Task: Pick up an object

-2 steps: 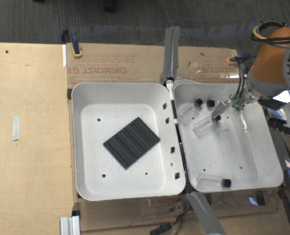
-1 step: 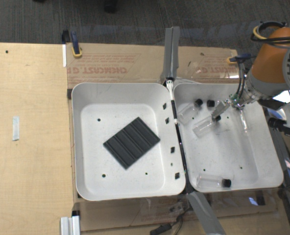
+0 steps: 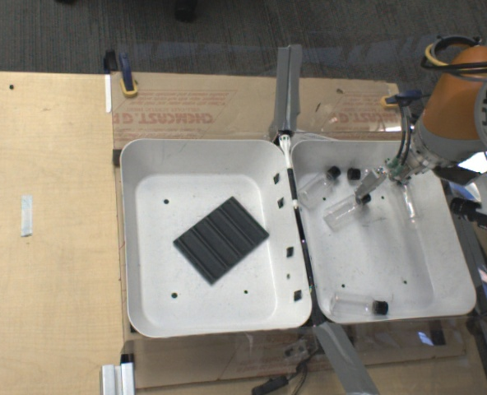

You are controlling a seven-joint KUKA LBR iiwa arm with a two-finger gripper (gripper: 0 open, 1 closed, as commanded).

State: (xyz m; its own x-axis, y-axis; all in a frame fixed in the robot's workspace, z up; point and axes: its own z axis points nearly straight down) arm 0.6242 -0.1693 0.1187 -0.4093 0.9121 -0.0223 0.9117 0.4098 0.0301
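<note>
The jaws (image 3: pixel 365 194) are lowered into the right bin (image 3: pixel 441 303) near its far wall, hung from the grey arm (image 3: pixel 457 97) with its orange band; whether they are spread or pressed together cannot be told. Clear plastic tubes with black caps (image 3: pixel 340 214) are seen just beside and below the jaws, another capped tube (image 3: pixel 360 306) lies well apart by the near wall, and a dark ribbed panel (image 3: pixel 221 239) is seen in the left bin (image 3: pixel 136 245), well apart from the jaws.

Grey, orange-banded arm (image 3: pixel 460 97) from the right, tool (image 3: pixel 367 189) angled down-left
</note>
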